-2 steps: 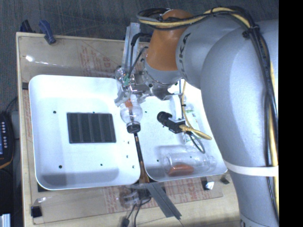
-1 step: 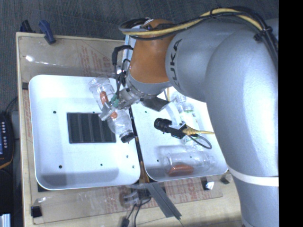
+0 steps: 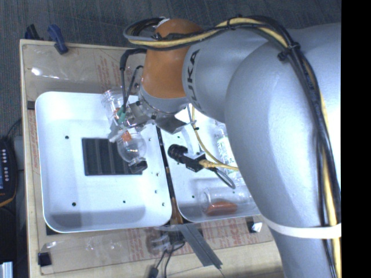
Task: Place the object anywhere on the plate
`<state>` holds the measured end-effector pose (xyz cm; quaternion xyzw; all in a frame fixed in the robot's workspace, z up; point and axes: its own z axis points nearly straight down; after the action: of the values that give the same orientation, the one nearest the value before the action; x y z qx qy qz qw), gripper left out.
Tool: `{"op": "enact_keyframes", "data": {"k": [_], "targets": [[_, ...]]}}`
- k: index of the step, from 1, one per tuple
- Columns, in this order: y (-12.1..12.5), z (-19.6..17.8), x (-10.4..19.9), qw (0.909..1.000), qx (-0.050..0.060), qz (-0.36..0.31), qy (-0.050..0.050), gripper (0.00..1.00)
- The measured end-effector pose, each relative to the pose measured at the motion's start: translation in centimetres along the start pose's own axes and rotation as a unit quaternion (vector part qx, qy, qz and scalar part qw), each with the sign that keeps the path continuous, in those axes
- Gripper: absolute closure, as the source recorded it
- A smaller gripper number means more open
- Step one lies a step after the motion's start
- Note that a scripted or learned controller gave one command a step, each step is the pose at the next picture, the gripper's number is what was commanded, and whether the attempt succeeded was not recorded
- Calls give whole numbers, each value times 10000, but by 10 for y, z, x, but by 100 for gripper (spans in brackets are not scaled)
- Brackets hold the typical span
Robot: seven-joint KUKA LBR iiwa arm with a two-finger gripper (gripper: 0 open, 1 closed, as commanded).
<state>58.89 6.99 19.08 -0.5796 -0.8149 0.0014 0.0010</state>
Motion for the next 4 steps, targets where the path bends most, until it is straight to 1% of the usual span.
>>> {"op": "enact_keyframes", "data": {"k": [1, 2, 3, 4], "targets": [[25, 0, -5, 9979, 5, 642, 1, 100], [33, -1, -37, 9999, -2, 153, -1, 100], [58, -19, -38, 9995, -6, -304, -2, 100], [48, 0, 2, 9715, 10, -2369, 4, 100]]}}
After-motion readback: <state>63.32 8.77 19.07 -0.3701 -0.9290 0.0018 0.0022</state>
